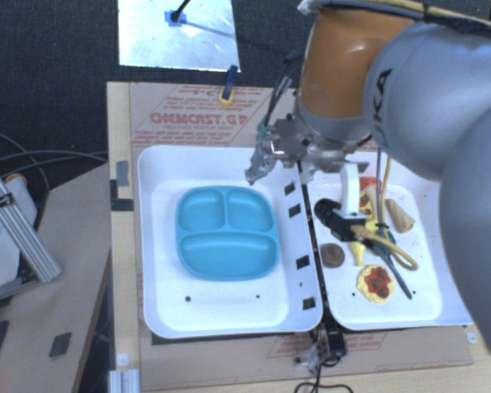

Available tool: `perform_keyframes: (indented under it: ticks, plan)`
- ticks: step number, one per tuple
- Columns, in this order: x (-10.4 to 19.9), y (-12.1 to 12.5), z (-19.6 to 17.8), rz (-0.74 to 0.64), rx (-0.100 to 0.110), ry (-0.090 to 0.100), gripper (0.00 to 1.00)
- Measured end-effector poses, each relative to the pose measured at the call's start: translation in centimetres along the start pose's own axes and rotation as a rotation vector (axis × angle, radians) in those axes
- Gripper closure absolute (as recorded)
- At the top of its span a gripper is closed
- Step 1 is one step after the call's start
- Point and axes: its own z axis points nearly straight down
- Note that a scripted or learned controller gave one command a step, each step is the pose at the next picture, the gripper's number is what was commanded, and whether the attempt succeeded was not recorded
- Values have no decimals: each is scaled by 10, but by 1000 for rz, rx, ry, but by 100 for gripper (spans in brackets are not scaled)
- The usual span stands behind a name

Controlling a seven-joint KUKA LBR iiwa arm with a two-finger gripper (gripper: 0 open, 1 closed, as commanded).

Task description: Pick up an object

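Arm (442, 97) looms closest, grey link over right bin (417, 297). Gripper (257, 169) hangs above far edge of left bin (159, 301), just beyond far right corner of blue divided plate (227, 232). Its opening cannot be told (angle hides it). Candidates: plate, or small items in right bin, e.g. brown disc (333, 255), pizza-slice toy (375, 283). Judged step: approach, no grasp evident. Next move: settle on target, centre above it, descend, close.

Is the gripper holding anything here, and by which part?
Nothing visible in the gripper; it hangs near the far corner of the blue three-compartment plastic plate.
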Motion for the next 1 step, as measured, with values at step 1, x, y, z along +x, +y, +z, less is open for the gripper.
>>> perform_keyframes:
  ticks: [1]
  plan:
    - [-32,-76,-23,8,6,-2,0]
